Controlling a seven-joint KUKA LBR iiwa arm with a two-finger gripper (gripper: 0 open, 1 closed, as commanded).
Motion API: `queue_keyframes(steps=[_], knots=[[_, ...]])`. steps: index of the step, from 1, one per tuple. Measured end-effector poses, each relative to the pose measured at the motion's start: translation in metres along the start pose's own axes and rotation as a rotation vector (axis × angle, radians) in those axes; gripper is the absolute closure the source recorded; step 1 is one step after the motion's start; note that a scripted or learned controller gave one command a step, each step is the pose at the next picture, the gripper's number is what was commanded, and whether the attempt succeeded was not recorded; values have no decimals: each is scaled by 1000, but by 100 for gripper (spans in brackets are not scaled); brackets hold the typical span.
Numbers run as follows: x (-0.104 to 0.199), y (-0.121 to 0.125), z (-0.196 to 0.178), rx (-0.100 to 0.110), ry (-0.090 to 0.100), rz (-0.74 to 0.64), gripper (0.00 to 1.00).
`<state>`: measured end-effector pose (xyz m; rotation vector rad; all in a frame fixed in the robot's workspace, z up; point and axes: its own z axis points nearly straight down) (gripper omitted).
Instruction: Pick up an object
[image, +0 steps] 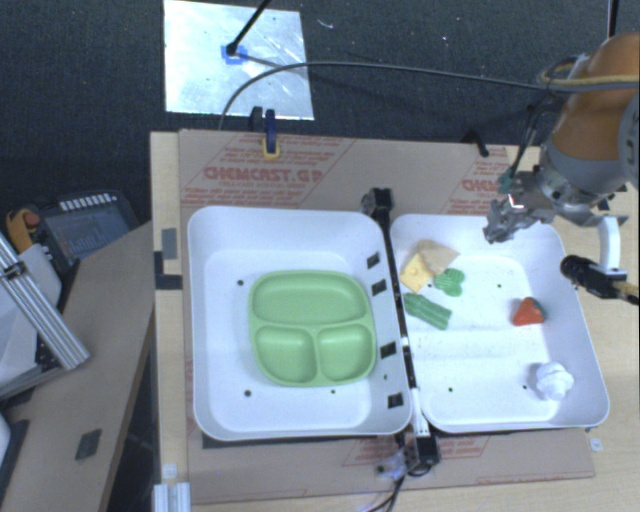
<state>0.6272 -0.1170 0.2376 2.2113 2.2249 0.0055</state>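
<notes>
Camera view: hand (497, 232) above-right of yellow wedge (416, 271), apart.

- arm (600, 100) comes in from the upper right, orange band sitting right above the grey wrist
- wrist tilts down and to the left
- claw (497, 232) hangs low at the end, tip pointing downward, kinda blurry
</notes>
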Motion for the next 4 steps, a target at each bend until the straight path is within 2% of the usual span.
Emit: queue_keyframes(steps=[2,3,4], knots=[[113,-29,19,6,3,-4,100],[172,-39,20,6,4,-4,100],[228,-65,8,6,4,-5,100]])
